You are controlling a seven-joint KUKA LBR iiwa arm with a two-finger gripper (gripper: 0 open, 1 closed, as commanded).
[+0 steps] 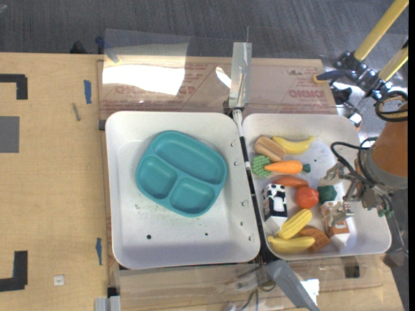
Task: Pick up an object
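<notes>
The right bin [373, 238] holds a heap of toy food. A yellow banana [293, 144] and a tan bun [268, 149] lie at the back, with an orange carrot [285, 168] just in front of them. A red tomato [307, 197] sits mid-bin beside a black-and-white carton [277, 199]. Corn [295, 223] and a second banana [292, 243] lie at the front. My gripper [338, 211] hangs low over the bin's right part, right of the tomato and above a small white and orange piece [342, 230]. Cables and the wrist hide its tips.
The left bin [130, 238] bears a teal divided plate [181, 172]. A clear upright divider [240, 76] stands behind the seam between the bins. The arm's orange band [394, 151] looms over the right bin's right rim. Yellow struts [382, 24] stand at the back right.
</notes>
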